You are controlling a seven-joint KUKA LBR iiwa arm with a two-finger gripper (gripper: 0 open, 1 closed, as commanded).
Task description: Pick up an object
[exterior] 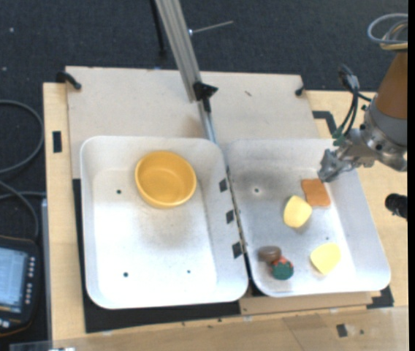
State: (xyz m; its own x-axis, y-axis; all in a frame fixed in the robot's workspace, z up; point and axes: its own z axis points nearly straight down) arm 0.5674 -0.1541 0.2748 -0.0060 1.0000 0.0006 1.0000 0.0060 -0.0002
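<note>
My hand (329, 165), grip state unclear, hovers just above the orange block (315, 193); I descend vertically, centred over it.

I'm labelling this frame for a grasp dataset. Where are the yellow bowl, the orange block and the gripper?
yellow bowl (166, 178): camera view, on its inner floor.
orange block (315, 193): camera view, on its top face.
gripper (329, 167): camera view, at its fingertips.

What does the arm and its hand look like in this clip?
The arm shows an orange-brown band above a grey metallic wrist. Dark cables run along its left side, with a pale looped cable above. The hand is small, grey and metallic.
</note>
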